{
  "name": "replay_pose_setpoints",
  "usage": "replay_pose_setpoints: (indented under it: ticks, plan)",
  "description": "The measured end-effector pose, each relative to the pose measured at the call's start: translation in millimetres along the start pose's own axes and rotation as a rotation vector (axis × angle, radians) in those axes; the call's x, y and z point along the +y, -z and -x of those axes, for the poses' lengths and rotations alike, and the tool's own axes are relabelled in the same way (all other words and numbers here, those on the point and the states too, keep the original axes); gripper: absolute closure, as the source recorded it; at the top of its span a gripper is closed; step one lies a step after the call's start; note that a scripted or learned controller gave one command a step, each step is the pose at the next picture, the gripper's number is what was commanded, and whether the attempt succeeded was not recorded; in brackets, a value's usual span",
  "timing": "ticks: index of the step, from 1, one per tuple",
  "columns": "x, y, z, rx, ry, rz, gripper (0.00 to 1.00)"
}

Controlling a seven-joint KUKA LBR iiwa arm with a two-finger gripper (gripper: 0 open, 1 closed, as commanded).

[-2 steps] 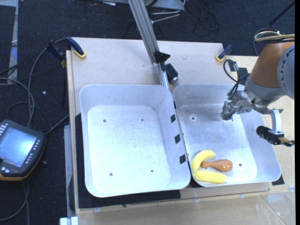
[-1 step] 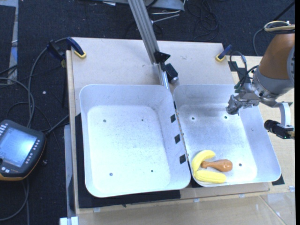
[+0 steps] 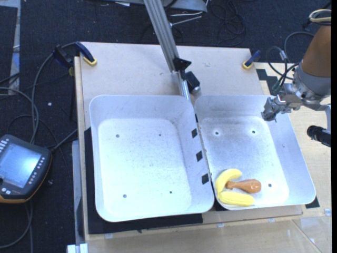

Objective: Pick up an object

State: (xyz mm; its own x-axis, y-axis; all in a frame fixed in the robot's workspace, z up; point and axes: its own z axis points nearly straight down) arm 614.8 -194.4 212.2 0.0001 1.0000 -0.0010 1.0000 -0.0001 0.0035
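Note:
Two yellow bananas [image 3: 229,178] and a brown drumstick-shaped toy [image 3: 246,186] lie together at the front left corner of the right bin [image 3: 287,141]; a second banana piece [image 3: 235,198] rests against the front rim. My gripper [image 3: 270,113] hangs over the right bin's back right corner, well apart from those objects, with nothing visibly between its fingers. The arm with its orange band [image 3: 319,51] comes in from the right edge.
The left bin [image 3: 105,115] sits beside the right one, separated by a ridge with black marks [image 3: 200,154]. A metal camera pole [image 3: 164,30] slants up from behind the bins. A teach pendant [image 3: 18,167] lies off the bench at left.

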Motion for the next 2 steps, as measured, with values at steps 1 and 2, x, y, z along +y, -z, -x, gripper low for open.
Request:
replay_pose_setpoints:
  ticks: [1, 2]
  plan:
    - [1, 45, 0, 0.0, 0.0, 0.0, 1.0]
    - [7, 52, -53, 0.002, 0.004, -0.002, 1.0]
